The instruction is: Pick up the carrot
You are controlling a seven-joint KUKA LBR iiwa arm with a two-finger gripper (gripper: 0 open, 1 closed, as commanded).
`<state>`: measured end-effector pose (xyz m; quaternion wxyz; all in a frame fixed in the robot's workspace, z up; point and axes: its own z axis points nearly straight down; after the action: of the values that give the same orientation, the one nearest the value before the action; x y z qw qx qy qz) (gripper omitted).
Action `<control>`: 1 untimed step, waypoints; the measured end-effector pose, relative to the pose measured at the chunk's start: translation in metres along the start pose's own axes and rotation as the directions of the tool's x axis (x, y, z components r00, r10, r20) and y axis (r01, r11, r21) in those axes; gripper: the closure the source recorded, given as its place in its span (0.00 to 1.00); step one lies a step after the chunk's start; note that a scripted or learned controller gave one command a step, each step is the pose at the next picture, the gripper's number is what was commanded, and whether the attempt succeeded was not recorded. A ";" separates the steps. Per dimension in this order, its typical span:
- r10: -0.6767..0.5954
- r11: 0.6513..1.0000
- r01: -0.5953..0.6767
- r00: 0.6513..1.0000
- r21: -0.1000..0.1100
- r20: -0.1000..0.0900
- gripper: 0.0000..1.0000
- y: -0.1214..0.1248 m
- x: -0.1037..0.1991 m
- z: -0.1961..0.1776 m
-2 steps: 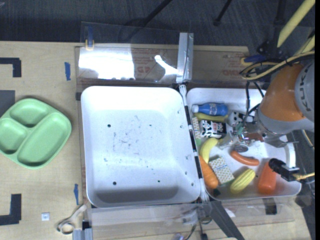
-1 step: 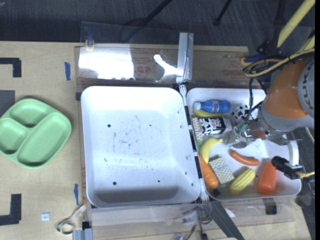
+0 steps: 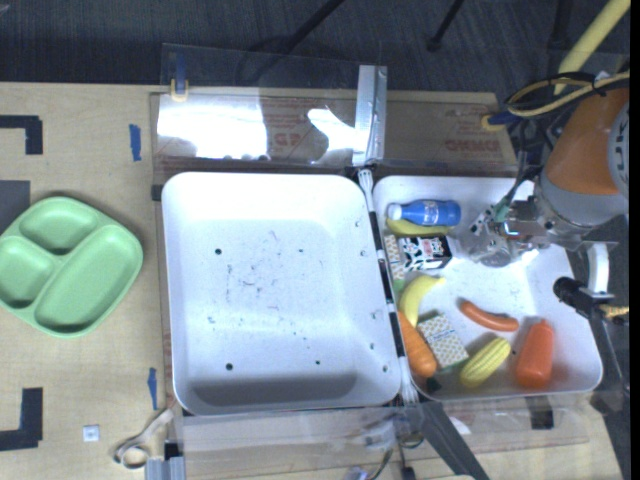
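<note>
A: Camera view first: where was the carrot [image 3: 417,349]?

B: It lay in the right bin [image 3: 588,370], at the near left corner, running along the wall shared with the left bin [image 3: 180,268]. Its near end sat by the front rim.

A: What was around it?

B: A pale checkered block [image 3: 443,340] was just beside it, apparently touching its right side. A banana [image 3: 415,296] curved just above its far end. Further right lay a yellow ribbed piece [image 3: 484,360], then a stubby orange-red item [image 3: 534,353]. A red-orange sausage [image 3: 488,316] lay between the banana and that stubby item.

A: And the gripper [image 3: 495,238]?

B: It hung over the far part of the right bin, right of a blue bottle [image 3: 428,212] and a printed card [image 3: 420,252]. It was well apart from the carrot, with the banana and the sausage between them.

A: Open or closed?

B: I could not tell; it read as a grey metallic blur against the white floor. Nothing was visibly gripped.

A: The arm [image 3: 590,153]?

B: It came in from the right, orange band above the wrist, over the bin's far right corner.

A: Anything else on the bench?

B: A green divided plate [image 3: 65,265] sat well left of the left bin.
</note>
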<state>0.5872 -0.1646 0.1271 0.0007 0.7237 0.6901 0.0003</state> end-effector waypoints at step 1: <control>0.395 0.918 -0.395 0.918 0.002 0.001 1.00 -0.012 -0.036 -0.050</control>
<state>0.5738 -0.1996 0.1776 0.0002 0.8481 0.5298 -0.0004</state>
